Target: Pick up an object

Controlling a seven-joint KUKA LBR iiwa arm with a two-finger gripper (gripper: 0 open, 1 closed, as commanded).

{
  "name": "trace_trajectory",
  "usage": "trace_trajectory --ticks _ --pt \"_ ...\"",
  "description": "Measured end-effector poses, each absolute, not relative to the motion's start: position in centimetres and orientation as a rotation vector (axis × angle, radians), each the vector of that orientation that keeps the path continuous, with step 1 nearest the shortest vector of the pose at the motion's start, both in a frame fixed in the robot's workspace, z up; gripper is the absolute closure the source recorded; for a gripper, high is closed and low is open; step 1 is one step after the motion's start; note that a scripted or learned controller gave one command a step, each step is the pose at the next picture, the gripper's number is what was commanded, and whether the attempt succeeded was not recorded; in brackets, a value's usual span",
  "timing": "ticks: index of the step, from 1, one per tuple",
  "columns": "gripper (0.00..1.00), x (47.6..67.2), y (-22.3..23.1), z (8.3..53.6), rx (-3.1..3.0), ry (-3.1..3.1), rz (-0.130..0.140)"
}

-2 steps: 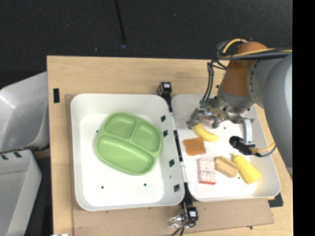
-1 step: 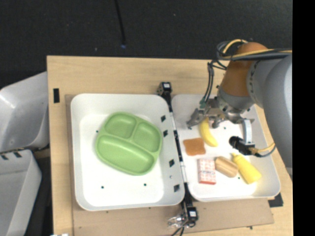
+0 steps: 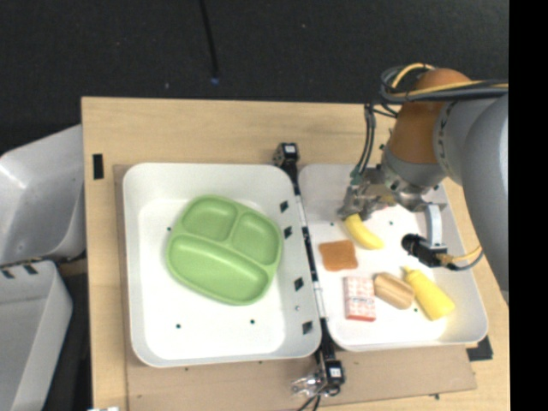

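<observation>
The right bin [image 3: 338,332] holds a yellow banana [image 3: 364,231], an orange-brown toast slice [image 3: 338,255], a red-and-white packet [image 3: 360,298], a tan bread roll [image 3: 393,290] and a yellow bottle [image 3: 428,294]. My gripper [image 3: 364,199] hangs low over the upper part of this bin, just above the banana's upper end. The wrist blocks the fingertips. Nothing visibly sits in the gripper.
A green divided plate [image 3: 224,248] lies in the left bin [image 3: 154,332]. A raised divider with black clips [image 3: 306,255] separates the two bins. A black cable fitting [image 3: 419,247] hangs beside the wrist over the right bin. Wooden bench [image 3: 214,127] surrounds both bins.
</observation>
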State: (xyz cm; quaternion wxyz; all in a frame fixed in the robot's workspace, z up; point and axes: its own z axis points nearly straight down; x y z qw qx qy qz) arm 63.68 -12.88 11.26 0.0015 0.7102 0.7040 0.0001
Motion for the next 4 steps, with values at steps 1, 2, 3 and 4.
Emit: trace_trajectory --ticks 1,2,3,4 --pt "1.00 63.5 -12.7 15.7 2.226 2.211 0.005" --pt "1.00 64.5 -13.3 21.2 2.216 2.219 0.006" --pt "1.00 64.7 -13.5 26.7 2.215 2.219 0.007" --pt "1.00 65.3 -7.3 26.4 2.214 2.229 0.001"
